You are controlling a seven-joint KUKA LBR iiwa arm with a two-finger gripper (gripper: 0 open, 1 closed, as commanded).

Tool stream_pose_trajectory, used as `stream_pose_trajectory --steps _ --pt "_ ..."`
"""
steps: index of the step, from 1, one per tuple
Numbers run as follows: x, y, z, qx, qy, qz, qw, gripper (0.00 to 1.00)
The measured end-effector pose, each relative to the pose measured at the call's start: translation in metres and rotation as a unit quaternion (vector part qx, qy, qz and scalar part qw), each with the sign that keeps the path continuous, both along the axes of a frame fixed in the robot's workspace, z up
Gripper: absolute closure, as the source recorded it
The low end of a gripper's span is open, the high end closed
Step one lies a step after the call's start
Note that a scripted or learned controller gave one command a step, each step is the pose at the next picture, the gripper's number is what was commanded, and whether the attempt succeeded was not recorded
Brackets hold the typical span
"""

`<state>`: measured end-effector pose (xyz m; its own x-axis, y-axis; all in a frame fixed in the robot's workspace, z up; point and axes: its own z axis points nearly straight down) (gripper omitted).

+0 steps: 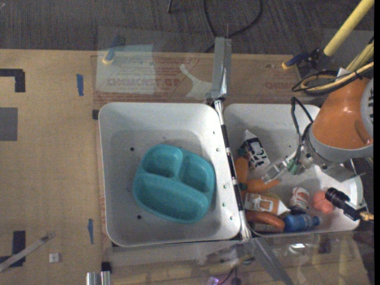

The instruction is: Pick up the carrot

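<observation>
Two white bins sit side by side: the left bin [113, 159] bears a teal divided plate [174, 183], while in the right bin [332, 227] the gripper [279, 168] hangs released just above the carrot [261, 185] (beside a small carton [264, 204]).

From my feed the scene is evenly and softly lit from overhead, with no hard shadows; I see only faint shading under the teal divided plate [174, 183] and along the inner walls of the left bin [119, 129]. The white plastic reads slightly washed out. The whole frame is soft and grainy, and the orange band [338, 120] on the arm is blurred. The carpet at the top is dim.
</observation>
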<state>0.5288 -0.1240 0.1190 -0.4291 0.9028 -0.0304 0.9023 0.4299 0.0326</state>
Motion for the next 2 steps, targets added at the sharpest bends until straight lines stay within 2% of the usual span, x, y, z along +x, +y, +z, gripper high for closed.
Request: stream_pose_trajectory --steps 1,2 --pt "-0.034 0.014 -0.029 0.001 0.013 0.111 0.9938 0.0" --pt "-0.033 0.012 -0.018 0.0011 0.01 0.107 0.9942 1.0"
